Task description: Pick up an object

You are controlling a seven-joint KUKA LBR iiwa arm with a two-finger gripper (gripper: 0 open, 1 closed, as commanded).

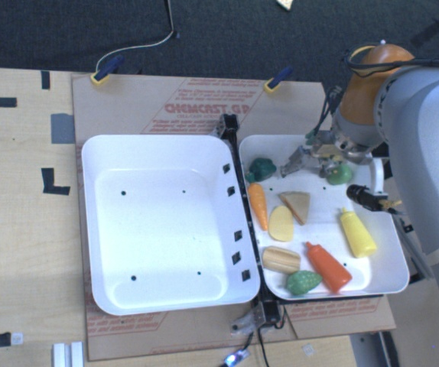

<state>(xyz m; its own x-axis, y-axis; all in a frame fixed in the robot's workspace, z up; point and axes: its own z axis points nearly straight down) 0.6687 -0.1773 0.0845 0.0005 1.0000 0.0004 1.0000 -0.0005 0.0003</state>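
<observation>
The gripper [311, 157] hangs low over the right bin's [391, 285] far end, its fingers too blurred to tell apart or together. A green item [340, 174] lies partly hidden just beside it; a darker green lump [262, 168] sits nearby.

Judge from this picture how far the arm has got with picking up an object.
Done: the gripper has reached the right bin. In hand: nothing visibly; it hangs by a green object. Left: grasp and lift. The carrot, yellow bottle and red bottle lie in the bin.
</observation>
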